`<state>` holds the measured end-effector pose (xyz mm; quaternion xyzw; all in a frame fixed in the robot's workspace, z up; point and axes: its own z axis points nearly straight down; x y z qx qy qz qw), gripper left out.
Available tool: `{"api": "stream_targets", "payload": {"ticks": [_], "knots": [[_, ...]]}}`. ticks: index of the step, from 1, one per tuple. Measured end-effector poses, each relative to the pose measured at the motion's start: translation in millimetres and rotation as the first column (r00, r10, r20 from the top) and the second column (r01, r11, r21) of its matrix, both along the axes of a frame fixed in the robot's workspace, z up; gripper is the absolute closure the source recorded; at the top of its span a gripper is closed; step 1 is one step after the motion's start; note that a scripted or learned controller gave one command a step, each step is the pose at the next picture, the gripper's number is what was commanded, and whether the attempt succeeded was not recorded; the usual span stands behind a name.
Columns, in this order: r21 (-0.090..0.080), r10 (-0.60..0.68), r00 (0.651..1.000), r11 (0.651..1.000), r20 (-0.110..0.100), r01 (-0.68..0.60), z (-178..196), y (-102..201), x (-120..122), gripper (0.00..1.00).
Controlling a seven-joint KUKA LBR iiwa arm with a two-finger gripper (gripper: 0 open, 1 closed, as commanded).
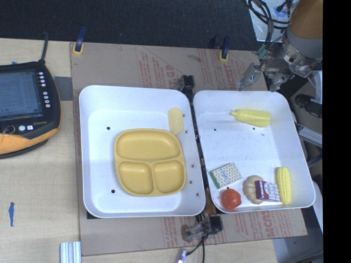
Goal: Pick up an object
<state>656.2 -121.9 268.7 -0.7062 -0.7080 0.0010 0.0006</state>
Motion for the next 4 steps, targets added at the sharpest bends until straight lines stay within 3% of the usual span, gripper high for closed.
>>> {"api": "stream_targets", "payload": {"ticks": [1,2,4], "knots": [[-0.001,0.001,1.0,1.0,-0.004,-0.001,-88.4,-30.8,-79.6,0.0],[0.001,0.001,1.0,1.0,-0.001,-0.001,-115.1,-86.4,-4.3,0.0],[0.001,0.002,1.0,1.0,-0.002,-0.002,-157.4,-73.9,0.0,0.0]]}}
